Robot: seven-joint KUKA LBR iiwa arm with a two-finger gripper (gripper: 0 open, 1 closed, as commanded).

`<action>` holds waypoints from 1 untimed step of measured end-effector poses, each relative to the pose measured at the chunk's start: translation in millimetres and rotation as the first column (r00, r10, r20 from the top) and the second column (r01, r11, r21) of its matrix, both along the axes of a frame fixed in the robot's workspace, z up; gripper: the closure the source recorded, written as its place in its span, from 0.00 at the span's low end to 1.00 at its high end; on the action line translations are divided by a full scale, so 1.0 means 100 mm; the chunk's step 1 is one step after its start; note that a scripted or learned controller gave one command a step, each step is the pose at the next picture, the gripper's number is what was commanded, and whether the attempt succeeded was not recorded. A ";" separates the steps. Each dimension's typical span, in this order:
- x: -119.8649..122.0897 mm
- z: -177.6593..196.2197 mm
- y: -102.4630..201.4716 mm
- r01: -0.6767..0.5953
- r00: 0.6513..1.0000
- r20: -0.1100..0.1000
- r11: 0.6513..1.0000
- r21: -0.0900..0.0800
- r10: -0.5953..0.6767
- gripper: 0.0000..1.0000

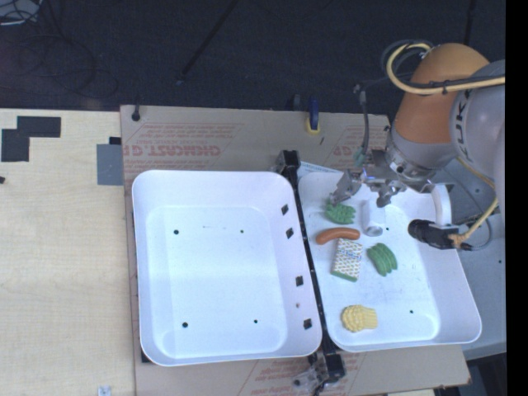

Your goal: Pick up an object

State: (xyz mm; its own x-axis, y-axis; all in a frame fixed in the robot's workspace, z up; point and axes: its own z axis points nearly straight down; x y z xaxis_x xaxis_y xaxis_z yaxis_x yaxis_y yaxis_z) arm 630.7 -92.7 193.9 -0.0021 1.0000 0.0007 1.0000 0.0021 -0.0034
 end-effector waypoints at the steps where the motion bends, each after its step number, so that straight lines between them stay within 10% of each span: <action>1: -1.12 -0.57 -0.20 0.006 1.000 -0.013 1.000 0.002 -0.006 0.00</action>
State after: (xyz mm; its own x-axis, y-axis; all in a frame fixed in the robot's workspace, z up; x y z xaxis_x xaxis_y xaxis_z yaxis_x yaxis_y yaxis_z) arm 518.6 -112.5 136.9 0.0041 1.0000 0.0029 0.9999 -0.0041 -0.0165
